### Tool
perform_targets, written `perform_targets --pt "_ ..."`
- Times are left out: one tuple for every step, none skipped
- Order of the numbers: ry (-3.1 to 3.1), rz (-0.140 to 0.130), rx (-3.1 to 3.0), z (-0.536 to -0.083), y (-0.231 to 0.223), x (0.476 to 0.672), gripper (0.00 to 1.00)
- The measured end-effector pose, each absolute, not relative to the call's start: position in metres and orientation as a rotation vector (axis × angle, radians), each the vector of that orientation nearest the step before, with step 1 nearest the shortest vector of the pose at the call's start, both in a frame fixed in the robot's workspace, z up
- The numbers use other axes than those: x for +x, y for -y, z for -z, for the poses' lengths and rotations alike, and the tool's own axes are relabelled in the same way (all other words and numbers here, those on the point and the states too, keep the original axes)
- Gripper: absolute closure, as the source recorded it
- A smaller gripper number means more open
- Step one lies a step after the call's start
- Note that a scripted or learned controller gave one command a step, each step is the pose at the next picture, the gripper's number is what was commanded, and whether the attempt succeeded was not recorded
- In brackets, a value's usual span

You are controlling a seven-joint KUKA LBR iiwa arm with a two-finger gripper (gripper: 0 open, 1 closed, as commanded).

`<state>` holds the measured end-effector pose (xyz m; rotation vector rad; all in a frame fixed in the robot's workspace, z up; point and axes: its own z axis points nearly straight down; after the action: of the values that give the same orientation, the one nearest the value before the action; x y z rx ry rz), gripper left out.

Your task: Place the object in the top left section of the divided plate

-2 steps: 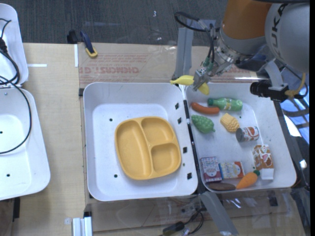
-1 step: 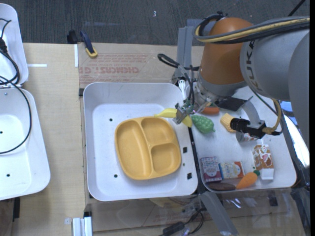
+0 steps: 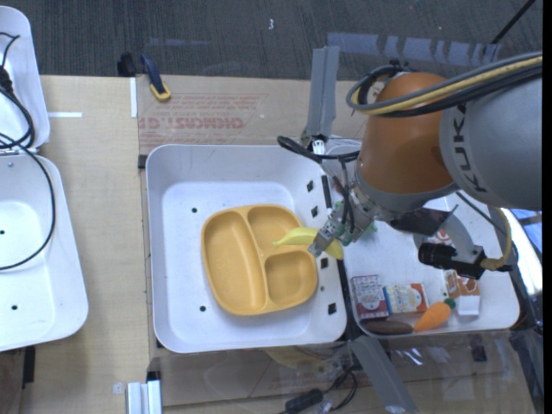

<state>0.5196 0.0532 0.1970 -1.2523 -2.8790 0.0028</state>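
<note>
Arm (image 3: pixel 500 136) marked "KUKA"; tool (image 3: pixel 332 241) clamped on banana (image 3: pixel 297 237) over divided plate (image 3: pixel 246 270).

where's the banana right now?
Between the gripper fingers, the banana hangs over the right rim of the yellow divided plate in the left bin.

A carrot (image 3: pixel 433 315) lies at the right bin's (image 3: pixel 496 313) lower edge. At its 9 o'clock stand two small cartons (image 3: pixel 386 298), side by side. A blue-and-yellow clamp (image 3: pixel 154 78) sits at the bench's (image 3: pixel 95 136) 11 o'clock.
</note>
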Motion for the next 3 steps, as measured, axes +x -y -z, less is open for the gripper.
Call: perform_targets --pt "2.88 -0.003 -1.252 -0.197 -0.053 0.52 0.0" --pt "2.875 -0.004 -1.262 -0.205 -0.051 0.521 1.0" --pt "2.774 -0.003 -1.476 -0.28 0.014 0.539 1.0"
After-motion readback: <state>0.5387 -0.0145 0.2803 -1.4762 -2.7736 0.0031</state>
